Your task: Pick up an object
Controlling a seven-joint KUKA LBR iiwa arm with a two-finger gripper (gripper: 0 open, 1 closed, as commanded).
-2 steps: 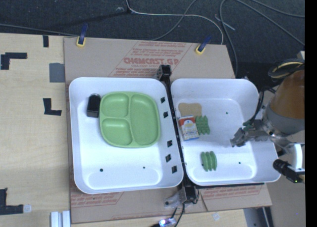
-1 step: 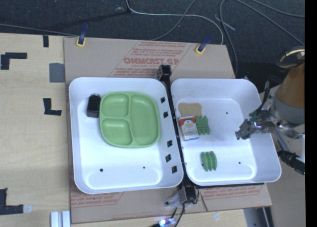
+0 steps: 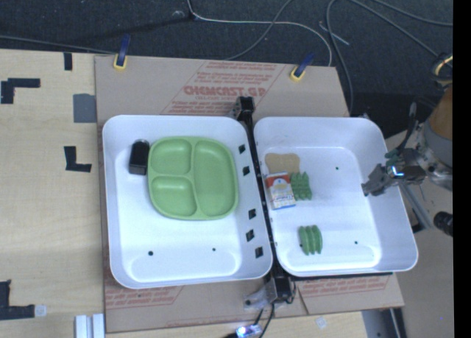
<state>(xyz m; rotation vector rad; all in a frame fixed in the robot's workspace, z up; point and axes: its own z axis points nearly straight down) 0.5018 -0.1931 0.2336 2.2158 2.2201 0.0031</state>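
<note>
Objects for picking lie in the right bin [image 3: 368, 134]: a tan block [image 3: 282, 162], a red-and-white packet [image 3: 280, 191], and two green ridged pieces [image 3: 301, 185] [image 3: 310, 240]. The end effector [image 3: 377, 182] hovers at that bin's right rim, holding nothing; whether it is wide or narrow cannot be told. The lone green piece near the front, well apart from the rest, looks the easiest target.

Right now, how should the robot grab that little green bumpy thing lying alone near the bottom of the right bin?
Probably straight from above. The green ridged piece lies flat on the right bin floor, with bare white around it. It is longer up and down the picture, so pinch its two long sides, across the narrow middle. The pincer sits at the bin's right rim, so it would move in leftward first.
</note>
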